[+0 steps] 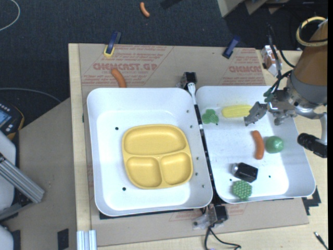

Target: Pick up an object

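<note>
My gripper hangs over the back of the right bin, open, with nothing between its grey fingers. Just left of it lies a yellow corn cob, and a small green broccoli piece sits further left. In front of the gripper are an orange sausage and a green ball. Near the bin's front lie a black block and a bumpy green ball.
The left bin holds a yellow divided plate. An orange sausage lies on the cardboard behind it. Blue clamps sit on the bench's back edge. A black clip stands between the bins.
</note>
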Robot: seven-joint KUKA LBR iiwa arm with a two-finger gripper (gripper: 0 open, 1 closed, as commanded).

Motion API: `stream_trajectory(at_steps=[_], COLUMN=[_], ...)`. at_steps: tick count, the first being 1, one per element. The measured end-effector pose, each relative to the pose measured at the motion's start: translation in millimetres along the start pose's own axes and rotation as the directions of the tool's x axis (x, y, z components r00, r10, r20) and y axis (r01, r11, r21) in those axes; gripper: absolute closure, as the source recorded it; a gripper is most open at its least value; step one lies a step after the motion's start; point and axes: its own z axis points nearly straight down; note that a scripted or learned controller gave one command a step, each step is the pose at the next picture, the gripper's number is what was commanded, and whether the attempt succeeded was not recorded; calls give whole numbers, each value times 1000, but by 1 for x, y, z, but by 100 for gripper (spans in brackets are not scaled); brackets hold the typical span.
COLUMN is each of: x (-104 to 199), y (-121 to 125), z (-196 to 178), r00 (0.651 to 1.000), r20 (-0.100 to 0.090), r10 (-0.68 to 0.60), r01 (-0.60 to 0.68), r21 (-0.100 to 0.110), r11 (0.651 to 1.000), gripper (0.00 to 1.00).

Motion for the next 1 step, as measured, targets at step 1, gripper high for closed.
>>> stream_trajectory(at_steps=[1], x=[3], y=[-6], z=[63], r00=[1000], r20=[-1], r10=[0], r01=[0], r21=[3], r11=[1000], gripper=[0])
